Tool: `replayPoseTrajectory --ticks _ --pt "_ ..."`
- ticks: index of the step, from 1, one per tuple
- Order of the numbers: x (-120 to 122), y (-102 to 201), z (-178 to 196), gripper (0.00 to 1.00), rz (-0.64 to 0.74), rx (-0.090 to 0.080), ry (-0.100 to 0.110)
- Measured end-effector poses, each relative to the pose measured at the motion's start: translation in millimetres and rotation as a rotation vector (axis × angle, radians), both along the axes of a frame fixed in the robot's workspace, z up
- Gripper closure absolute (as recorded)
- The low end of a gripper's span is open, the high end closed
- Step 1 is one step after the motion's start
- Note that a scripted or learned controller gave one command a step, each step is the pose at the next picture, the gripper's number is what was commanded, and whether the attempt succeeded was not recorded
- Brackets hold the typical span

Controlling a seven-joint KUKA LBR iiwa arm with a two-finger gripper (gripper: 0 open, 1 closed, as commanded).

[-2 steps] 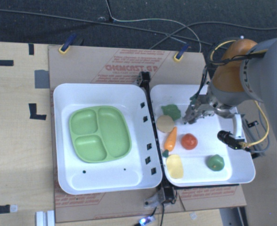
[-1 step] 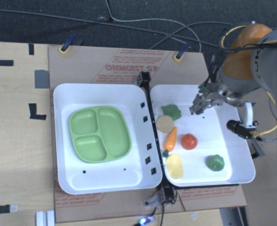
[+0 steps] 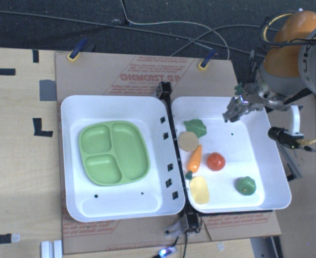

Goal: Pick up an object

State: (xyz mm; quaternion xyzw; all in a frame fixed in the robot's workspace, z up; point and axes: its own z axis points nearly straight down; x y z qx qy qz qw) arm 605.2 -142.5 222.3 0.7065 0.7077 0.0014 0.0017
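- The gripper [image 3: 234, 110] is seen at the far right corner of the right bin [image 3: 265, 144], above its white floor, with nothing between it and the floor.
- How far its tips are spread cannot be told; they are too small and dark at this slant.
- No object is carried; the pick is judged not yet begun.
- The toys are found in the left half and the near part of the right bin: a green leafy piece [image 3: 195, 127] at the far left, a tan disc [image 3: 188, 141] touching it on the near side, a carrot [image 3: 194, 158] below that, a yellow piece [image 3: 199, 189] nearest.
- A tomato [image 3: 215, 161] lies just beside the carrot on its right, and a green pepper [image 3: 246, 185] sits apart towards the near right corner.
- The carrot is the one thing with a clear long axis: it runs near to far, leaning slightly, green stem end near, thick end far.
- Risk: the left cluster is packed, so a descent there may land on two things at once and push them apart.
- Risk: the tomato is round and may well roll away if caught off centre.
- Risk: the carrot may be spun rather than lifted if gripped along its length.
- The left bin [image 3: 72, 144] bears a green divided plate [image 3: 114, 152], well apart from the gripper.
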Motion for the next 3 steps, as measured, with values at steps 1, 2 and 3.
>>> replayPoseTrajectory --ticks 1,2,3 --pt "-10 62 -2 1.00 0.005 0.002 0.006" --pt "-16 116 8 1.00 0.005 0.003 0.006" --pt "-28 170 9 1.00 0.005 0.002 0.007"
